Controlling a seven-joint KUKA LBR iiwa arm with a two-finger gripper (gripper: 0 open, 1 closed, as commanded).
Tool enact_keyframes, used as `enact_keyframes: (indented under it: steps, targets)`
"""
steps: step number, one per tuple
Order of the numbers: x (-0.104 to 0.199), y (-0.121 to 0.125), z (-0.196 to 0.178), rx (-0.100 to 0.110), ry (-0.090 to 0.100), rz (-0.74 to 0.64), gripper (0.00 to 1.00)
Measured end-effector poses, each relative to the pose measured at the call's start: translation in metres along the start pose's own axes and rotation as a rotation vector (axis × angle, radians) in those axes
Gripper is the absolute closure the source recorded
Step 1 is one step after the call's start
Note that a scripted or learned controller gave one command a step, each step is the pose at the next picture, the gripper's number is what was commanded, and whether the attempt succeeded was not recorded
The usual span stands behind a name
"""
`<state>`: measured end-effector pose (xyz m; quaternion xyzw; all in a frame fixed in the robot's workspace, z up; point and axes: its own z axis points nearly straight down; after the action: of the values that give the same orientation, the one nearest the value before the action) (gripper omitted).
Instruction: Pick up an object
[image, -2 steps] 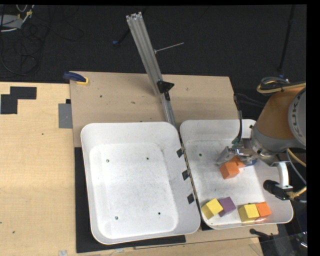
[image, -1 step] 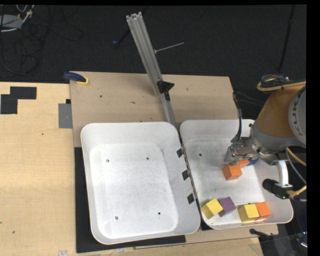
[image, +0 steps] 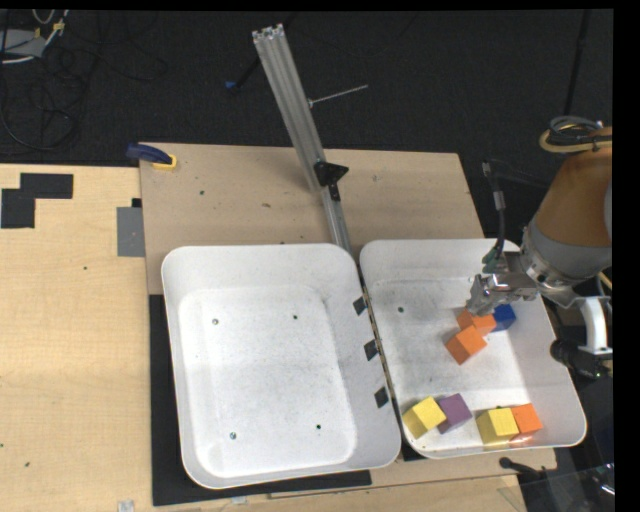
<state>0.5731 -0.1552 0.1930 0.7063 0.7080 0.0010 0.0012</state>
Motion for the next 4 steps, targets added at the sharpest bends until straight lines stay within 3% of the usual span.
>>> enact_keyframes:
  steps: [1,2,3,4]
  targets:
    - [-0.001,0.001,-0.04,0.001,0.0,0.001,1.0]
    - [0.0,0.0,-0.009,0.009,0.001,0.002,1.0]
    - [0.058,-0.01,-0.007,0.008,0.004,-0.002,1.0]
    - [0.098,-0.025,-0.018,0.007,0.002,0.0,1.0]
